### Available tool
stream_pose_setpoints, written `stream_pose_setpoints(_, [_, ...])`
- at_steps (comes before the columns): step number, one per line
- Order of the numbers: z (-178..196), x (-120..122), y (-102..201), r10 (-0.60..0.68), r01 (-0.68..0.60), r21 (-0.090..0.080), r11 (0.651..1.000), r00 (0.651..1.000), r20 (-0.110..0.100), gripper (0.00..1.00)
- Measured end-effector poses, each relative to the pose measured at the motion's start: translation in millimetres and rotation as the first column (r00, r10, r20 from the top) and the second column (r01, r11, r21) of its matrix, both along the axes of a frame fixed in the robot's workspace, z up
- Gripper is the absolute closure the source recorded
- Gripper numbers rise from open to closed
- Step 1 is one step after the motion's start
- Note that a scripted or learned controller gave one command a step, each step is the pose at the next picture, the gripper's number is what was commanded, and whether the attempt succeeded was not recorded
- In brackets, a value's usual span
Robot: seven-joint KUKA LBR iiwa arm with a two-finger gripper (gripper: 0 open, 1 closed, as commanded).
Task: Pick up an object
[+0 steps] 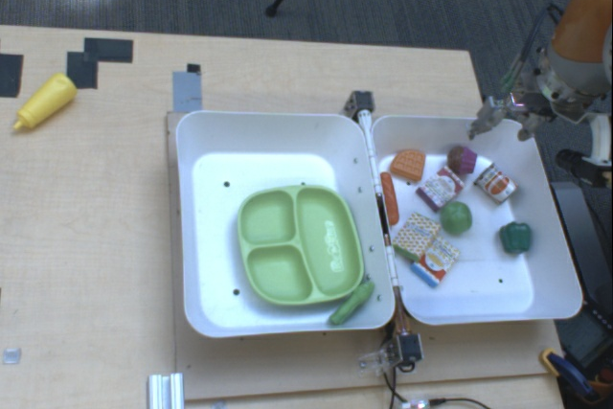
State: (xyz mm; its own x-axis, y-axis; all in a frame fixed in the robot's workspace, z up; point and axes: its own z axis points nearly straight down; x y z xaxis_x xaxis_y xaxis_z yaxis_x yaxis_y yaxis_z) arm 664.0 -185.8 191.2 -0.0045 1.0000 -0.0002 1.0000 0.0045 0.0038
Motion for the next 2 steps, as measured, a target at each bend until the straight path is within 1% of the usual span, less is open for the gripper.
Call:
stream_pose_setpoints(1, [-106, -39, 68, 0.001, -0.001, 0.0, 1.0, 1.0, 0.002, 0.0])
stream_pose_setpoints(2, [-94, -37, 68, 0.002, -0.002, 0.0, 1.0, 1.0, 0.007, 1.0])
